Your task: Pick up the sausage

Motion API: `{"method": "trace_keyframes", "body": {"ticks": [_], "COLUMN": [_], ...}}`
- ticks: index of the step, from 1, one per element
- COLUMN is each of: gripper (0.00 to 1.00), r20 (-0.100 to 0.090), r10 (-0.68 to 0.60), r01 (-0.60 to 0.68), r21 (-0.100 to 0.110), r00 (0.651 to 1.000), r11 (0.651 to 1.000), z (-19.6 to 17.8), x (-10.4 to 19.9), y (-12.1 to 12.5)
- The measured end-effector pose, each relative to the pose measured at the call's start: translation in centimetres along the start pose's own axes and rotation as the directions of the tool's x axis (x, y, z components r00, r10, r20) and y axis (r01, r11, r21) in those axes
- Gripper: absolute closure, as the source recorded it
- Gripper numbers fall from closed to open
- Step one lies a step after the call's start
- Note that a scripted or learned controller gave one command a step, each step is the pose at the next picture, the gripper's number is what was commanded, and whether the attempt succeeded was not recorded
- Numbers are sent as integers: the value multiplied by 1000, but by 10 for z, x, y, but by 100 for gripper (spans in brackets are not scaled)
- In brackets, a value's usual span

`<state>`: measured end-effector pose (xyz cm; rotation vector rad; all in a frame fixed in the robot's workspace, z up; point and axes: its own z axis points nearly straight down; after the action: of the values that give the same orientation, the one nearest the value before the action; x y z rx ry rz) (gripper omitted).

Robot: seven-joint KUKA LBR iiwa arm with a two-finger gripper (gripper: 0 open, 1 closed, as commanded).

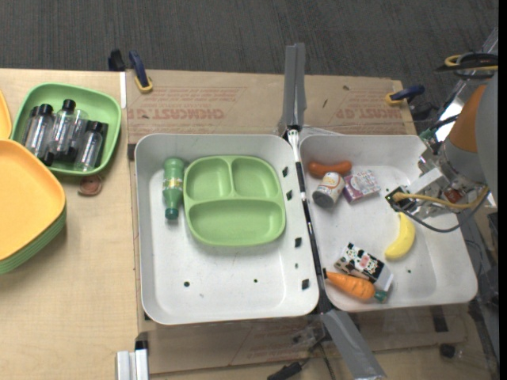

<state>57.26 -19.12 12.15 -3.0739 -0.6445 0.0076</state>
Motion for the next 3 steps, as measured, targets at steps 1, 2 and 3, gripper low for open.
{"method": "trace_keyframes", "body": {"ticks": [1, 2, 3], "gripper": [100, 100, 100], "r20": [-2, -1, 3], "r10": [-194, 99, 96], "r01": [194, -99, -96], "r21": [7, 0, 3], "r00": [981, 995, 995], "r11": [981, 995, 995], "z": [32, -18, -26], "x": [-53, -62, -63], "y": [8, 6, 6]}}
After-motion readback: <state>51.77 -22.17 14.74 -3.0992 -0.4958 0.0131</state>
